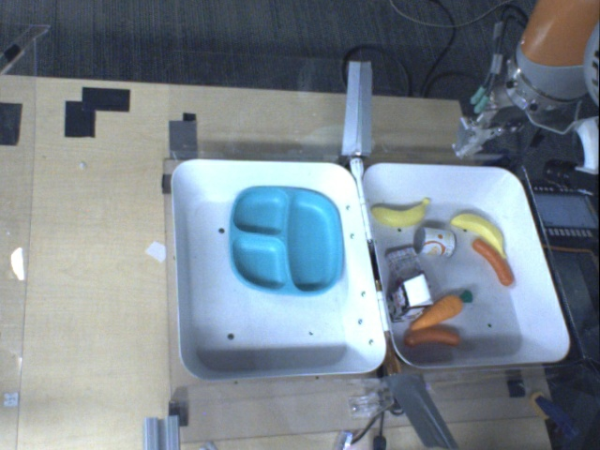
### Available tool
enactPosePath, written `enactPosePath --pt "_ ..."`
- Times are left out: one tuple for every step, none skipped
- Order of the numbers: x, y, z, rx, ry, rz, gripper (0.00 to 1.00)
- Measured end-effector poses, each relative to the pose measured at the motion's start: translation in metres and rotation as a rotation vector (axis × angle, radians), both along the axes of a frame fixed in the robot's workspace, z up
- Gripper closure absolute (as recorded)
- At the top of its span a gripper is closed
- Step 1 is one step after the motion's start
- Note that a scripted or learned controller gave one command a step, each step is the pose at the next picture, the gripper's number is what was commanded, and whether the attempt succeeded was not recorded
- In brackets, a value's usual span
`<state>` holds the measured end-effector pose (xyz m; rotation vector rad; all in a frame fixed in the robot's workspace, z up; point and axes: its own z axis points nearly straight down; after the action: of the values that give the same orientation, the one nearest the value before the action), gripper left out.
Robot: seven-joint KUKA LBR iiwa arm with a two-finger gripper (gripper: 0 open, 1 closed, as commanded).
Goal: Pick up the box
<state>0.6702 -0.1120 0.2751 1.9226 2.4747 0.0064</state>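
Two bins — box [410, 289] crowds right bin's [536, 251] inner wall; gripper [472, 131] outside, jaw state unclear.

The wooden bench [94, 251] bears two white bins [197, 279] side by side, touching.

I can't read any text, brand or number from here; the box [411, 289] in the right bin [534, 251] carries dark printing, too small and blurred to make out
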Motion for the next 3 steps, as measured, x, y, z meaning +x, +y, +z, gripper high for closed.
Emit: enactPosePath --pt "0.000 -0.024 0.048 0.000 -0.001 0.000 1.00" --pt "0.000 -0.051 0.062 0.000 0.000 -0.038 1.00" --pt "0.000 -0.093 0.059 -0.001 -0.001 -0.028 1.00"
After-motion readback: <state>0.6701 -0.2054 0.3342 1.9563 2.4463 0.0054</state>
